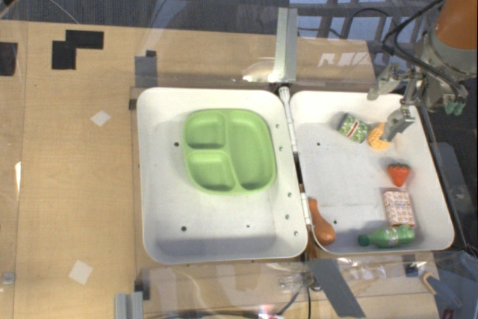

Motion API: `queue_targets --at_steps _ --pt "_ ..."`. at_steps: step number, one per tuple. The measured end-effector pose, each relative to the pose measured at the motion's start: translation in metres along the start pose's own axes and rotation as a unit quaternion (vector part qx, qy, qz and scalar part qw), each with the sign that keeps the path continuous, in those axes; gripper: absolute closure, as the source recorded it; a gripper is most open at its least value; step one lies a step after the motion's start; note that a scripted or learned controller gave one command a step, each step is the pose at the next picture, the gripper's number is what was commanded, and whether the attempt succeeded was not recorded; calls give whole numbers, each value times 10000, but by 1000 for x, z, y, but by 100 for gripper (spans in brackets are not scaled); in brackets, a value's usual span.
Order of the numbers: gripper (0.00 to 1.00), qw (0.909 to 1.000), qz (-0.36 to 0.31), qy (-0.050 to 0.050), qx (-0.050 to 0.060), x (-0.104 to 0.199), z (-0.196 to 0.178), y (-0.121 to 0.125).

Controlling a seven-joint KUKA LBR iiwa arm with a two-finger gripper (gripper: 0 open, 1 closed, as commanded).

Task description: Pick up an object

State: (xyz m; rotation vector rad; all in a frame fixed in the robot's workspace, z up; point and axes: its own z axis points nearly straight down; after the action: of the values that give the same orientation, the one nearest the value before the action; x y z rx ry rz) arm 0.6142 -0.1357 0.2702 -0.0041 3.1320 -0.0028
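My gripper (399, 123) hangs over the far right part of the right bin (351, 175), just above a small yellow-orange object (378, 138). One grey finger (403, 118) points down beside that object. Left of it lies a green and white can (354, 128). Further toward the front are a red strawberry-like piece (399, 174), a pink and white packet (398, 207), a green bottle (385, 237) on its side, and an orange-brown piece (321, 224) against the bin's left wall.
The left bin (160, 228) holds a green divided plate (228, 151). A metal divider (287, 48) runs between the bins at the back. Cables and the orange-banded arm (455, 19) fill the upper right.
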Motion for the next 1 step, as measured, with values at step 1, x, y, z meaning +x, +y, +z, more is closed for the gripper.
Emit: queue_targets --at_steps 1 --pt "0 9998 195 73 -19 -29 173 -16"
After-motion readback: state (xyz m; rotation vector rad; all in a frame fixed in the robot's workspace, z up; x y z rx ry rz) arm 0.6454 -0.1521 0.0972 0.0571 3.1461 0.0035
